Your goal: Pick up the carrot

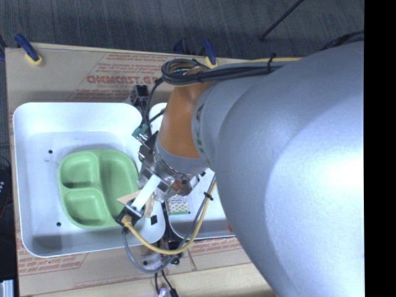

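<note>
The grey arm (291, 166) takes up most of the right side and blocks nearly all of the right bin (210, 226), leaving a strip of its near rim and a bit of its far corner in sight. Below the orange band (176, 122), the gripper (164, 188) hangs over the wall where the two bins meet, close to the right edge of a green tray (93, 190). Wrist hardware and cables crowd it, so it is impossible to tell whether it is released or clenched, and nothing can be seen grasped in it.

The tray has three compartments and lies flat in the left bin (31, 135), towards its near right corner. Just right of the gripper, in the right bin, lies what seems to be a small packet (178, 206) with green print. Where the carrot lies cannot be told from this view.

Cardboard (105, 79) with red lettering covers the worktop under the bins, with blue clamps (28, 48) at its far edge.
</note>
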`<state>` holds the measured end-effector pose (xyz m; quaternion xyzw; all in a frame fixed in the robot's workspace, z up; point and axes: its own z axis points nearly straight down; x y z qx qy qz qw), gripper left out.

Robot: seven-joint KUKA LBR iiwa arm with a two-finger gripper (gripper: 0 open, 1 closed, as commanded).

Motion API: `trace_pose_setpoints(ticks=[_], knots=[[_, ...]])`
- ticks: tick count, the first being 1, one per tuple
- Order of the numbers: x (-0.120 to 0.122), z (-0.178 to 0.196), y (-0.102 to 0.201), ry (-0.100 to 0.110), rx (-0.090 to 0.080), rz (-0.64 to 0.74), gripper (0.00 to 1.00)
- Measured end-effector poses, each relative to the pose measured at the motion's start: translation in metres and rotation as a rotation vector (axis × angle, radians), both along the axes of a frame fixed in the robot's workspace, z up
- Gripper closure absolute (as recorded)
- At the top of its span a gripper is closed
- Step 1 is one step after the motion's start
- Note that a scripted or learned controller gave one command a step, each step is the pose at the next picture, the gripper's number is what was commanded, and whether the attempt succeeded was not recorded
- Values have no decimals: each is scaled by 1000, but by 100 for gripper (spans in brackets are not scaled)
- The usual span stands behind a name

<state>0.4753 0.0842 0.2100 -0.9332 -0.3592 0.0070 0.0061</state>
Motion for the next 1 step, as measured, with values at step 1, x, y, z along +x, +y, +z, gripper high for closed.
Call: trace_pose_setpoints(ticks=[1], knots=[[0, 10, 1, 4, 2, 8, 100]])
